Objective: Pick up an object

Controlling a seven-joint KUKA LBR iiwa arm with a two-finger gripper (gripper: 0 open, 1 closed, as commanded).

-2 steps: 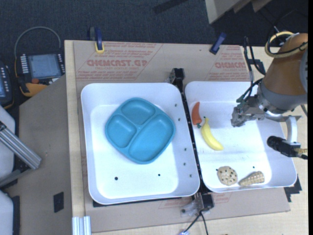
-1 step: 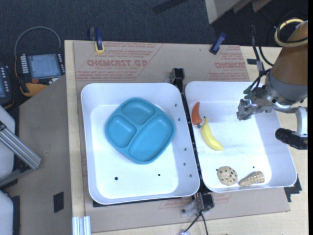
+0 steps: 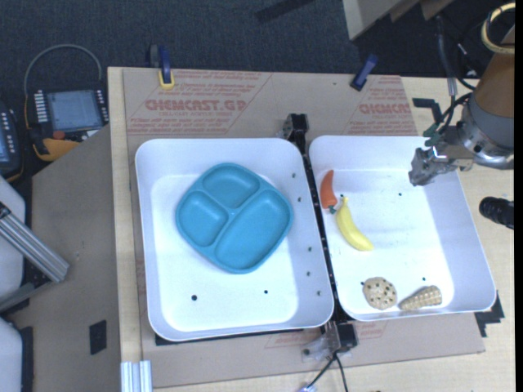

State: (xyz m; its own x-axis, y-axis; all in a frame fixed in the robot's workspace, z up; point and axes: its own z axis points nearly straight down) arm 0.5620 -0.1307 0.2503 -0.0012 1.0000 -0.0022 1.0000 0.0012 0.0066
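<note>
In the right bin (image 3: pixel 458 219) lie a yellow banana (image 3: pixel 352 228), an orange-red carrot (image 3: pixel 328 189) just above it near the left wall, a round speckled cookie (image 3: pixel 379 292) and a tan waffle cone (image 3: pixel 421 298) by the front wall. My gripper (image 3: pixel 425 170) hangs over the bin's far right part, well right of the banana and carrot, with nothing visible in it. The arm comes in from the right edge.
The left bin (image 3: pixel 163 300) holds a blue divided plate (image 3: pixel 234 216). A black clamp (image 3: pixel 295 126) sits between the bins at the back. Cardboard lies under both bins. A pendant screen (image 3: pixel 72 109) rests off the bench at the left.
</note>
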